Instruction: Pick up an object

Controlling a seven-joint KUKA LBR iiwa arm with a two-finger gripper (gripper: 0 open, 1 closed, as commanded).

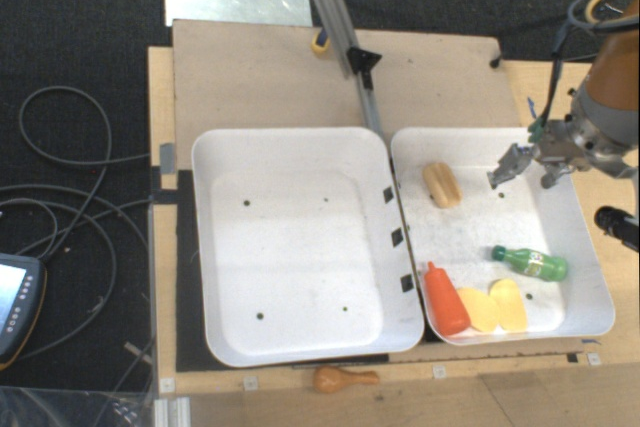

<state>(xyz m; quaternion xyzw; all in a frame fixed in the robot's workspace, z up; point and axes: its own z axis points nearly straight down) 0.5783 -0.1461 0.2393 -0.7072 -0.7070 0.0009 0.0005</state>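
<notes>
The right bin holds a tan bread roll near its back left, a green bottle lying on its side at the right, an orange-red bottle at the front left, and two yellow pieces beside it. My gripper hangs over the back right of this bin, its two fingers spread apart with nothing between them. It is right of the roll and above the green bottle.
The left bin sits beside the right one, with a divider edge between them. A slanted metal pole crosses the back. A tan pear-shaped object lies on the bench in front of the bins.
</notes>
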